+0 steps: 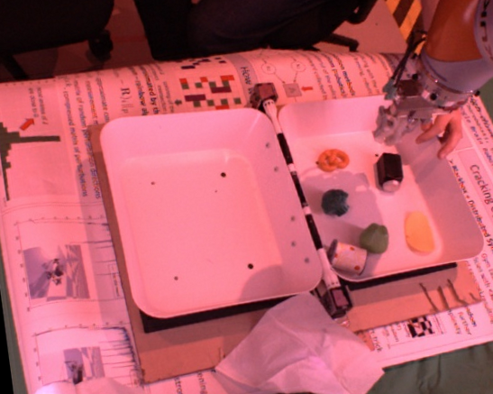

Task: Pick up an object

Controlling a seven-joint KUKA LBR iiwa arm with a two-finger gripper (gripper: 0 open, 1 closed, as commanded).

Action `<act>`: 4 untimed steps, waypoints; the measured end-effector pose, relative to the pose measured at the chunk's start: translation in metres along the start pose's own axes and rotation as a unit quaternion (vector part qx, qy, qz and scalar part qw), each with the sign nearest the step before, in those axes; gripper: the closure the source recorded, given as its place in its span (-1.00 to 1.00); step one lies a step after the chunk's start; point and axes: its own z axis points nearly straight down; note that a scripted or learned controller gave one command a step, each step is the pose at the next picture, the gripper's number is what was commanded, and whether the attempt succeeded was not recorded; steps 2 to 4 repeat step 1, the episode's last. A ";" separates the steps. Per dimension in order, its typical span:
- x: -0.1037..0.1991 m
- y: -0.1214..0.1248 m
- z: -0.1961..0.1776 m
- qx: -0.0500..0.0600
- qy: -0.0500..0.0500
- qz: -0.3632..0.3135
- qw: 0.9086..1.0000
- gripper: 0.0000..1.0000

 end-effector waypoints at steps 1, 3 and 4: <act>-0.003 0.002 -0.068 -0.001 -0.001 0.000 1.000 1.00; -0.003 0.002 -0.068 -0.001 -0.001 0.000 1.000 1.00; -0.003 0.002 -0.068 -0.001 -0.001 0.000 1.000 1.00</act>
